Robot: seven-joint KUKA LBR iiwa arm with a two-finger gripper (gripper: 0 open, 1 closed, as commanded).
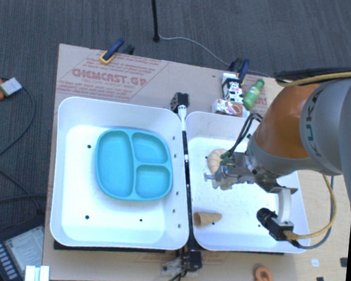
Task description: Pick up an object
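Two things lie in the right bin [241, 228]: a pale tan rounded item [214, 159] near the left wall, and a small brown cone [206, 218] near the front left corner. My gripper [224, 175] hangs just right of and over the tan item, partly covering its right side. The grey and orange arm reaches in from the right. Nothing can be seen held. The cone lies apart from the gripper, toward the front.
A blue divided plate [133, 165] lies in the left bin [74, 210]. Behind the right bin, a green bottle [252, 94] and a small box [230, 105] stand on the board. An orange ring [263, 279] lies in front of the bins. A black cable part [274, 223] hangs over the right bin.
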